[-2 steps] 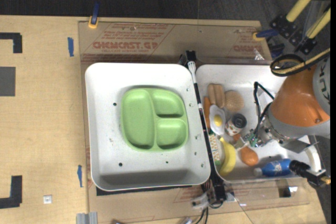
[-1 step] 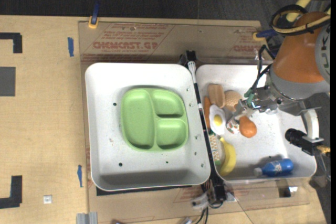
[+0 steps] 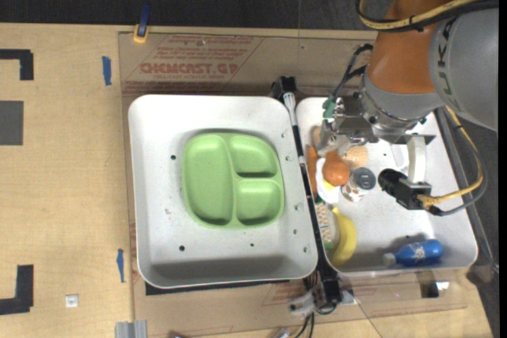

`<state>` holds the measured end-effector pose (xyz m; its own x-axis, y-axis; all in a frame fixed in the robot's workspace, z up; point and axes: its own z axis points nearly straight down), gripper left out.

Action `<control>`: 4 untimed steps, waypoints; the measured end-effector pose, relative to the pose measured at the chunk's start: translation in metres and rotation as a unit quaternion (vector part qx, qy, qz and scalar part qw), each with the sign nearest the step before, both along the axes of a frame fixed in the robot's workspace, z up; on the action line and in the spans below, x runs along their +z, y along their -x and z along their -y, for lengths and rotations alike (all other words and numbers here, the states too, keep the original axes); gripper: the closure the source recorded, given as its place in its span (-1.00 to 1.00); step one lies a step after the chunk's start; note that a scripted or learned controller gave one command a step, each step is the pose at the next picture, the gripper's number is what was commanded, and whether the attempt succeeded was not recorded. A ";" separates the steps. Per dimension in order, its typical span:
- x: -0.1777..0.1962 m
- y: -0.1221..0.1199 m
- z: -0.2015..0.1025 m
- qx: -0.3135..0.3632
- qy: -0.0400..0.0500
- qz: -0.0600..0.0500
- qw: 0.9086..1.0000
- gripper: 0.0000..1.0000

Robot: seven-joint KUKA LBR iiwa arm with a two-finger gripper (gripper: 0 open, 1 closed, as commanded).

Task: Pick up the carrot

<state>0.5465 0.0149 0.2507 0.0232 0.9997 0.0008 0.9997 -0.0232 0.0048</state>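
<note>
The carrot (image 3: 313, 162) is seen lying against the left wall of the right bin (image 3: 459, 237), at about nine o'clock from the gripper (image 3: 342, 131). Whether the gripper is spread or closed cannot be told. A green divided plate (image 3: 234, 178) is set in the left bin (image 3: 150, 194), and a banana (image 3: 344, 233) lies at six o'clock from the carrot.

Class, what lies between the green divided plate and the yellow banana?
In the camera view, the bins' adjoining white rims lie between green divided plate and yellow banana.
</note>
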 end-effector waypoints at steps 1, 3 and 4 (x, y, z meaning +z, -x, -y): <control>-0.068 0.001 -0.025 -0.151 0.000 -0.008 0.988 1.00; -0.067 0.015 0.050 -0.254 0.000 -0.007 0.967 -1.00; -0.067 0.028 0.057 -0.345 0.000 -0.008 0.938 -1.00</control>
<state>0.5183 -0.0425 0.1837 0.6656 0.7463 -0.0040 0.7462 -0.6656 -0.0097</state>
